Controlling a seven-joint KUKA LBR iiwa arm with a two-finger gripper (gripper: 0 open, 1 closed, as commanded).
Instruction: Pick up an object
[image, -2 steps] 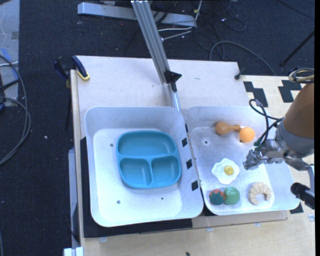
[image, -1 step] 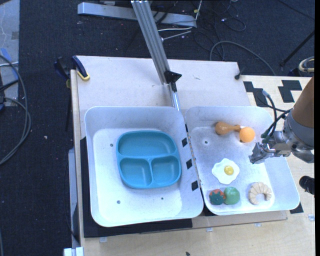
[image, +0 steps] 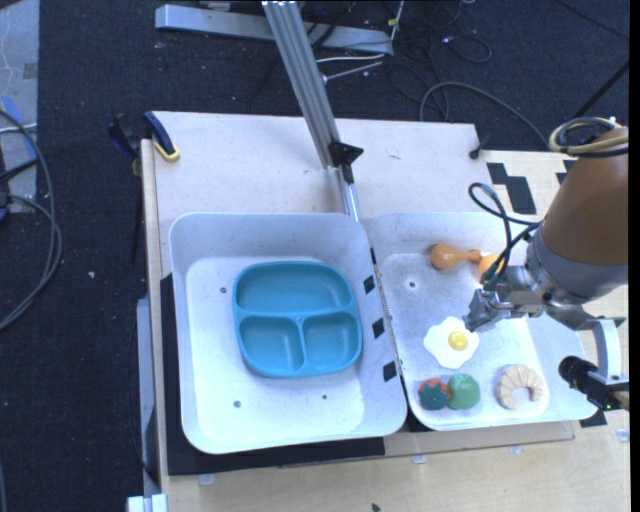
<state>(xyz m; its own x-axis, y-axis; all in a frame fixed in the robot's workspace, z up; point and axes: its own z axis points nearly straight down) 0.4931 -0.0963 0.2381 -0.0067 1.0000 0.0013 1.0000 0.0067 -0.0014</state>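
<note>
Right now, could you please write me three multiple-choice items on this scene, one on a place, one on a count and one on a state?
1. Where does the blue divided tray lie?
A. in the left bin
B. in the right bin
C. on the bare bench

2. How many compartments does the tray have?
A. two
B. three
C. five

3. How does the end effector stand to the fried egg toy?
A. it hangs just above the egg's right edge
B. it is far off over the left bin
C. it has lifted the egg clear of the bin

Answers: 1 A, the tray sits in the middle of the left bin. 2 B, one long section above two smaller ones. 3 A, the egg lies flat on the floor of the right bin, the end effector close over it.
</note>
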